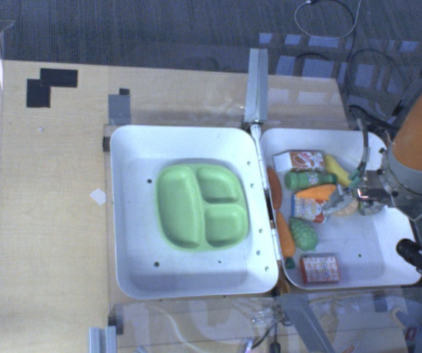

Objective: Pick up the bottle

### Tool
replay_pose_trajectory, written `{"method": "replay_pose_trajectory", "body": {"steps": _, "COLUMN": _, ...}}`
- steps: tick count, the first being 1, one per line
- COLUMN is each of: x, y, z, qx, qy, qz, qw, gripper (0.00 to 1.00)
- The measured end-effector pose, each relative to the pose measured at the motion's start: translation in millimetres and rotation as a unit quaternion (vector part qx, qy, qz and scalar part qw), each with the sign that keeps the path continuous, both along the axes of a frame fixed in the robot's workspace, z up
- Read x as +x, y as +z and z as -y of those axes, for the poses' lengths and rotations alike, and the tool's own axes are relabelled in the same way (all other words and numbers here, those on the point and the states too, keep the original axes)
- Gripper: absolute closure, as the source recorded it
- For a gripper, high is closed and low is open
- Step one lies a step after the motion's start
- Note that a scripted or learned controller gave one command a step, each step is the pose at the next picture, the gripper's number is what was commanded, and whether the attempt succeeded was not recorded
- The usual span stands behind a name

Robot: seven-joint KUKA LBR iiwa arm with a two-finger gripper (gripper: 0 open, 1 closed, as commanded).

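Observation:
The bottle is green and lies on its side in the right bin, near the bin's upper left. It rests between a red and white packet above and an orange carrot-like piece below. My gripper reaches in from the right and hangs low over the bin's middle. It sits just right of the orange piece and a little below and right of the bottle. Nothing shows as held in it.
The right bin also holds a yellow banana, a red sausage, an orange carrot, a green round item, a small printed packet and a red box. The left bin holds a green divided tray.

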State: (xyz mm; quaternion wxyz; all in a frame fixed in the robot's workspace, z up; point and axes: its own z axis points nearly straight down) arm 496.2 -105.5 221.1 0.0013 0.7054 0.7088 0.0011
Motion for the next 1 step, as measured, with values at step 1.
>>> {"method": "replay_pose_trajectory", "body": {"steps": 1, "x": 15.0, "y": -85.9, "z": -17.9, "qx": 0.0002, "qy": 0.018, "qz": -0.001, "qw": 0.9998, "gripper": 0.00}}
